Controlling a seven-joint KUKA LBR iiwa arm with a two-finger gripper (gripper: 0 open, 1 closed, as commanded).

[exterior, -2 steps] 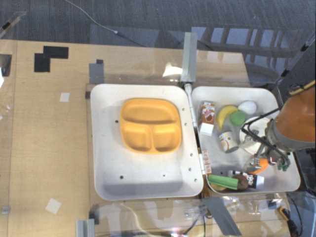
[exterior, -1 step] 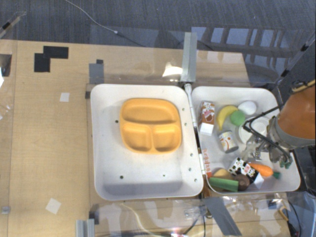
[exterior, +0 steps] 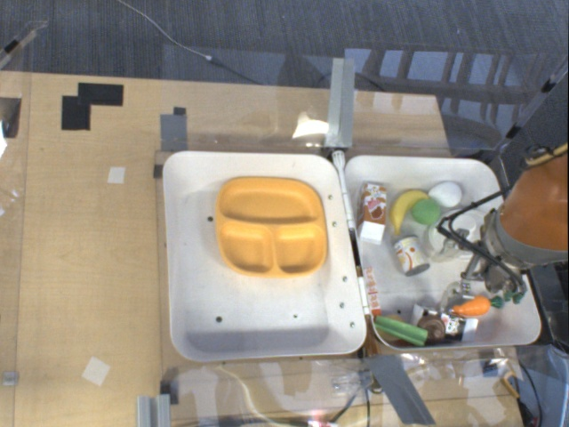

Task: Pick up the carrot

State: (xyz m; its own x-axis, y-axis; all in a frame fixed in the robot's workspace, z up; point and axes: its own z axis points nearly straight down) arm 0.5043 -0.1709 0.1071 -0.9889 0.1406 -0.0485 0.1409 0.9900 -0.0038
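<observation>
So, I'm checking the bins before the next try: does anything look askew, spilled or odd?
Nothing looks spilled or broken. The right bin is crowded, its items jumbled close together: the carrot lies near the front right corner beside the end effector. The yellow divided tray sits flat in the left bin.

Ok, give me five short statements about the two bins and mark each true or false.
1. The carrot lies in the right bin. True.
2. The yellow divided tray sits in the right bin. False: it sits in the left bin.
3. The carrot is on the yellow tray. False: it lies near the right bin's front right corner.
4. A green stick-shaped item lies along the right bin's front edge. True.
5. The gripper is over the left bin. False: it is over the right bin, beside the carrot.
</observation>
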